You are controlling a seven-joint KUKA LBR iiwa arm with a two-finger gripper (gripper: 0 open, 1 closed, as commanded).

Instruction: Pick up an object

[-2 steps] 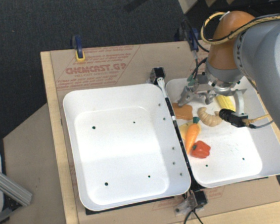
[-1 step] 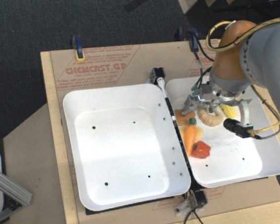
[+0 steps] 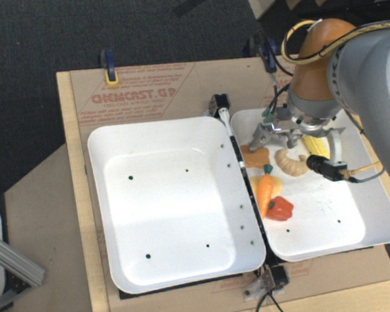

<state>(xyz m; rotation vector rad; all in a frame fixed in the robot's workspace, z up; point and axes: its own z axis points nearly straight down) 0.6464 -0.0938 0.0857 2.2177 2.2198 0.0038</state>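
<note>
Carrot (image 3: 264, 192), red pepper (image 3: 279, 209) and corn (image 3: 317, 147) share the right bin (image 3: 341, 230); gripper (image 3: 291, 137) grip unclear.

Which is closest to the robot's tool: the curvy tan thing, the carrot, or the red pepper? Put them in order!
Measured from the tool in the right bin:
1. The curvy tan thing, just below the tool.
2. The carrot, lower down, near the divider between the bins.
3. The red pepper, lowest, touching the carrot's end.

You see a thick grey arm (image 3: 370, 78) with an orange band (image 3: 322, 52), yellow cable looped above it, metal wrist below.
</note>
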